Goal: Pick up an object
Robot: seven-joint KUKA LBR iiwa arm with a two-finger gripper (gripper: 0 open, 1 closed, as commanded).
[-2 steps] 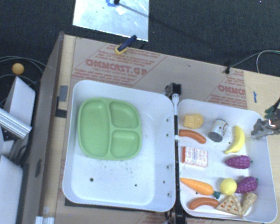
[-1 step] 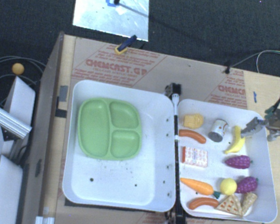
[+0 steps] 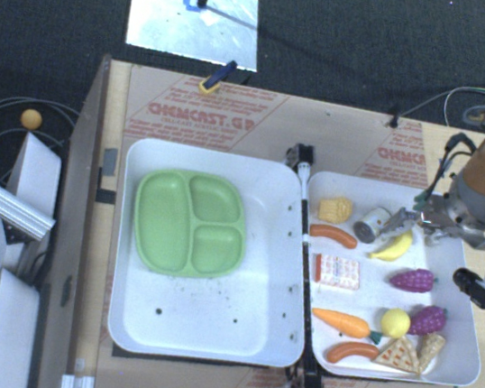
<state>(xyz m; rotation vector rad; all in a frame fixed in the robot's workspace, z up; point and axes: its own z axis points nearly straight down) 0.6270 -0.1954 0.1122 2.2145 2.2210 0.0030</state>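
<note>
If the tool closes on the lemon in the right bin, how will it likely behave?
The lemon looks round and smooth, so it may roll or squirt out of a pinch. It appears to be hard toy food, probably light and stiff. Grapes and a waffle piece crowd it, limiting finger room.

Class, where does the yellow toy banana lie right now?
The yellow toy banana lies in the right white bin, near its top, right of the grey can and above the purple grape bunch.
</note>
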